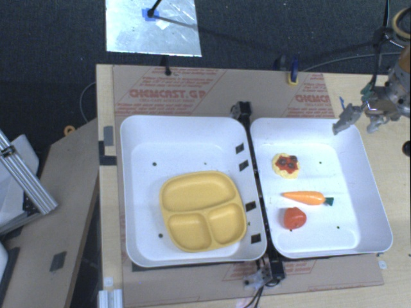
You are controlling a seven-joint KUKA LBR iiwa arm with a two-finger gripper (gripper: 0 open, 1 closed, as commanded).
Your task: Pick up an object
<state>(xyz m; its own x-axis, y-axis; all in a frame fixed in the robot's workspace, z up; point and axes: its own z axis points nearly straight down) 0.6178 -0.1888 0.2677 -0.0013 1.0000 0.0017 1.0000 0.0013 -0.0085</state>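
Note:
The right bin (366, 172) holds three toy foods. A small round yellow piece with red and dark toppings (286, 165) lies near its middle. Below it is an orange carrot (304, 198) lying sideways, green tip to the right. A red tomato (295, 218) sits just under the carrot. My gripper (359, 119) hovers over the bin's far right corner, well above and to the right of the food. Its two fingers are spread, so it is open with nothing between them.
The left bin (148, 140) holds a yellow three-compartment plate (202, 209). Black clips run down the seam between the bins (247, 172). A shiny metal sheet (153, 18) lies beyond the bench, and cables cross the back right.

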